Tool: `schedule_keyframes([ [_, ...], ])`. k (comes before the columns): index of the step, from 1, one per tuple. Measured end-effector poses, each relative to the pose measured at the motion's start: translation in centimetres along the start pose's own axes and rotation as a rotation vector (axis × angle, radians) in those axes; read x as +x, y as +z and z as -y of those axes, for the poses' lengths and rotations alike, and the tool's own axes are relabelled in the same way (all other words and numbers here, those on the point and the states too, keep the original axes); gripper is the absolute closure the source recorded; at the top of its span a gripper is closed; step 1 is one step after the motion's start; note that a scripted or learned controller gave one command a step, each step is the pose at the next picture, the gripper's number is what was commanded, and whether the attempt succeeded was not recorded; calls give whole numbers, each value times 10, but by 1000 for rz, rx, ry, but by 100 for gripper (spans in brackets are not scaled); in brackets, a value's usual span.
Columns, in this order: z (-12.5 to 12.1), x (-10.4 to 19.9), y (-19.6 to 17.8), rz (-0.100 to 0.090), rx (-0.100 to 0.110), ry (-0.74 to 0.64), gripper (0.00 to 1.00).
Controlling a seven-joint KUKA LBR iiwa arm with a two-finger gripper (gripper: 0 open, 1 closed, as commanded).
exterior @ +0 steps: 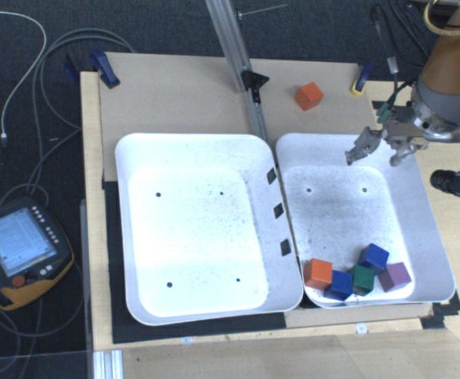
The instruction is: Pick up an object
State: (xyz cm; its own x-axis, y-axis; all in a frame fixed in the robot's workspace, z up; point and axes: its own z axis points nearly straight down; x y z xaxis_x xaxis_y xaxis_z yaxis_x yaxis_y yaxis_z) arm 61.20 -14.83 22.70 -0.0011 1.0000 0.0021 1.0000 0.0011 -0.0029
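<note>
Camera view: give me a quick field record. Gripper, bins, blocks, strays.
gripper: above the far edge of the right bin, fingers spread, nothing between them
right bin: five blocks bunched at its near edge
blocks: orange block, two blue blocks, green block, purple block
left bin: white, speckled
stray: orange cube on the bench beyond the bins

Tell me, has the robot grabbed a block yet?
Not yet. The claw hangs open over the far end of the right bin with nothing between its fingers. The blocks sit bunched at the bin's near edge, and one orange block lies on the bench beyond the bins. Reaching, gripping and lifting are all left.
</note>
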Motion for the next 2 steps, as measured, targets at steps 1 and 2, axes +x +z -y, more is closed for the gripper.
schedule_keyframes([
  [1,35,-39,-11,1,0,4,0],
  [2,68,12,132,-3,7,0,0],
])
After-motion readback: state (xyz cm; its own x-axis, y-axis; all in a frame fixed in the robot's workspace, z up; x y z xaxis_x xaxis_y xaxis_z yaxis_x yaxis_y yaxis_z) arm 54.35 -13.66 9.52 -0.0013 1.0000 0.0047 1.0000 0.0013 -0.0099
